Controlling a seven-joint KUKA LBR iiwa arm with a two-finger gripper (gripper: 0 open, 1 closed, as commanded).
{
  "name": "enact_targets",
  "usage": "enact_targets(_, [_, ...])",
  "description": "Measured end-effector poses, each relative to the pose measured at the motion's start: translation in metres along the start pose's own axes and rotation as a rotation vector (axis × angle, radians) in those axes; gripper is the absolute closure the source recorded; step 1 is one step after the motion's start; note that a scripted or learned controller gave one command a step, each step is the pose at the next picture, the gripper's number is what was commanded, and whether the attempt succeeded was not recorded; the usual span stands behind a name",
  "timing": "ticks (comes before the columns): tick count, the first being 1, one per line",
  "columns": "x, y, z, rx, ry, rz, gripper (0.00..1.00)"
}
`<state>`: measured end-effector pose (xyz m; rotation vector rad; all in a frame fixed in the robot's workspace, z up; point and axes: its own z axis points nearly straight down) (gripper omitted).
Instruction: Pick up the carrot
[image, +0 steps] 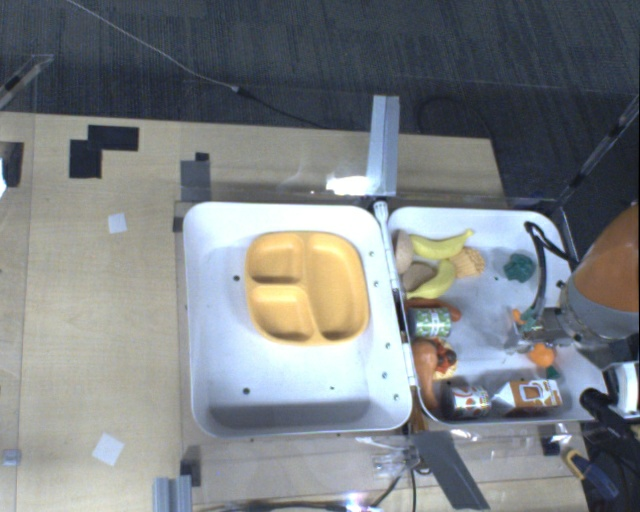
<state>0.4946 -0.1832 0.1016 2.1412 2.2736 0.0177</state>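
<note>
Camera view: I am watching the gripper (528, 335) hovering in the right bin (500, 215); whether it is open, I cannot tell.
Carrot (424, 364): lying by the bin's left wall, apart from the gripper.
Handling: I am judging it light, stiff and smooth, and favouring its thick middle.

A pale wooden table (90, 330) fills the lower part of the view, and beyond its far edge lies dark grey carpeted floor (300, 50). A thin cable (160, 55) runs slantwise across that carpet. Black blocky markings (100, 148) sit on the tabletop near its far left corner, and two small pale paper squares (118, 223) lie on the wood further left. A grey metal post (384, 145) stands upright at the table's far side. Light glares off the surface just beside that post.
</note>
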Motion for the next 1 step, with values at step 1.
enact_targets(1, [0.0687,0.0001,-0.0808,0.015,0.003,0.294,1.00])
